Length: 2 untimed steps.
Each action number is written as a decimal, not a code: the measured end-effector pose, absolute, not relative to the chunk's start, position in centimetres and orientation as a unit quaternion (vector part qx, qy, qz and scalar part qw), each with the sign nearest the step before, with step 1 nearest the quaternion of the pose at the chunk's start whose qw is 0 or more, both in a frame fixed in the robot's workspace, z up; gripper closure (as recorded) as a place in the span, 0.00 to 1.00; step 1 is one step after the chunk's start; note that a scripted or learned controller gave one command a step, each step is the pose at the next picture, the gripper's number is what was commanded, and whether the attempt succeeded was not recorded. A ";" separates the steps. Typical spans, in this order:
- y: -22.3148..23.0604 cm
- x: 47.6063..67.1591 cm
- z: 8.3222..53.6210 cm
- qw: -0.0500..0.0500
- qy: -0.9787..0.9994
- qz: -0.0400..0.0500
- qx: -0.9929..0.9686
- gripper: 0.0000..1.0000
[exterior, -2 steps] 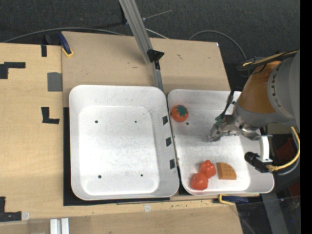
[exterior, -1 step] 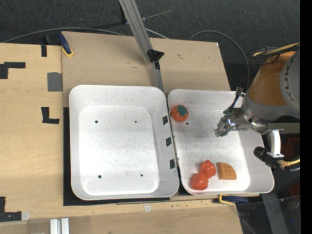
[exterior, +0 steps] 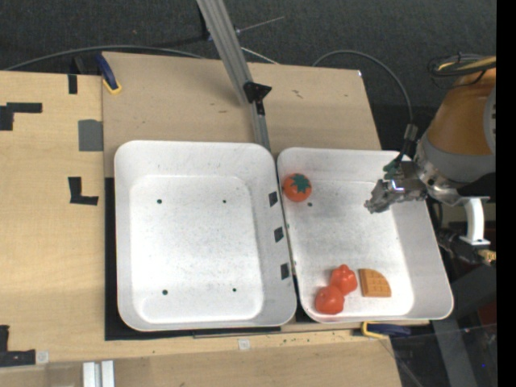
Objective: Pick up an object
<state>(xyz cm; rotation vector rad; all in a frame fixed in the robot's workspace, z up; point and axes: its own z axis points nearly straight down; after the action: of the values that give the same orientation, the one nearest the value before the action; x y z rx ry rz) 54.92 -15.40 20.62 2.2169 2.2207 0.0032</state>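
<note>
From the fixed camera above the pale wooden bench [exterior: 201, 95], two shallow white plastic bins lie side by side. The left bin [exterior: 129, 216] sits toward nine o'clock. The right bin [exterior: 427, 272] holds every candidate object: a small round red toy tomato with a green top [exterior: 297, 187] at its ten o'clock corner, and, down at its six o'clock edge, a lumpy red toy pepper [exterior: 334, 289] just beside a tan waffle-like toy biscuit [exterior: 374, 283].

The grey arm with its orange band [exterior: 459, 123] reaches in from three o'clock. Its hand [exterior: 385, 196] hangs over the right bin's two o'clock area, well apart from all three toys. Nothing lies between its fingers; whether they are spread or closed I cannot tell.

This looks like the approach step, with no target reached. Next the hand must travel either toward nine o'clock for the tomato or toward six o'clock for the pepper, then descend.
</note>
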 end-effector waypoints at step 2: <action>-5.2 57.3 20.7 -0.001 0.710 0.001 0.704 1.00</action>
<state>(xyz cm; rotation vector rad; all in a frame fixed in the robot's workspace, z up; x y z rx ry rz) 57.33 -5.22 20.69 2.2145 2.2310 0.0018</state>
